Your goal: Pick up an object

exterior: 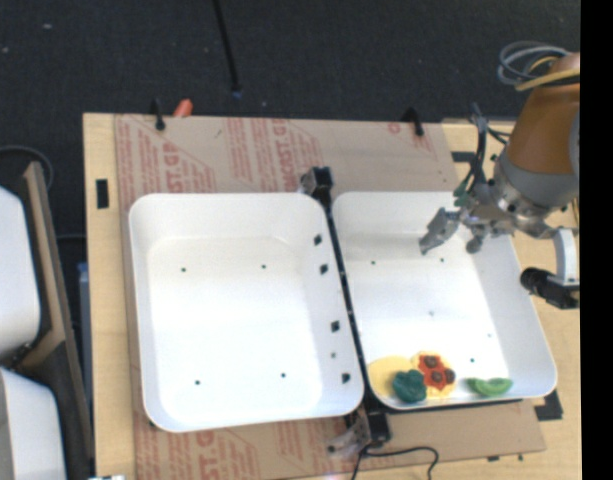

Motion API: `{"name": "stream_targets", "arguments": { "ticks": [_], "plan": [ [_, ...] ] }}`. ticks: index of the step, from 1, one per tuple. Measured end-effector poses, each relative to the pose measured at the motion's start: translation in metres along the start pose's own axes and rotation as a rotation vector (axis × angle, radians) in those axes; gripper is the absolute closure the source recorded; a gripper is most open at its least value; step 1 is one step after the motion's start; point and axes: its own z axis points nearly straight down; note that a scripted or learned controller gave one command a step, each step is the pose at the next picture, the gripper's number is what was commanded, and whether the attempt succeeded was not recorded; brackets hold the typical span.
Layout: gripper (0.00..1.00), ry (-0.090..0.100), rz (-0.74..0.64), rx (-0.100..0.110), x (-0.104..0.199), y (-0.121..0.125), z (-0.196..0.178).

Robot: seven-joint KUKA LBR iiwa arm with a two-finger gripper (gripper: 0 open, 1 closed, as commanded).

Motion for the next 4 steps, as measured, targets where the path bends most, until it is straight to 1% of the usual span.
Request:
{"name": "stream_targets", "arguments": {
  "ticks": [1, 2, 3, 4],
  "plan": [
    [0.0, -0.001, -0.001, -0.008, 0.0, 0.002, -0.005],
    [0.0, -0.001, -0.001, -0.004, 0.0, -0.001, 0.038],
    [0.0, 0.0, -0.002, -0.004, 0.006, 0.002, 0.083],
    [0.0, -0.001, -0.001, -0.006, 0.005, 0.001, 0.111]
  ]
}}
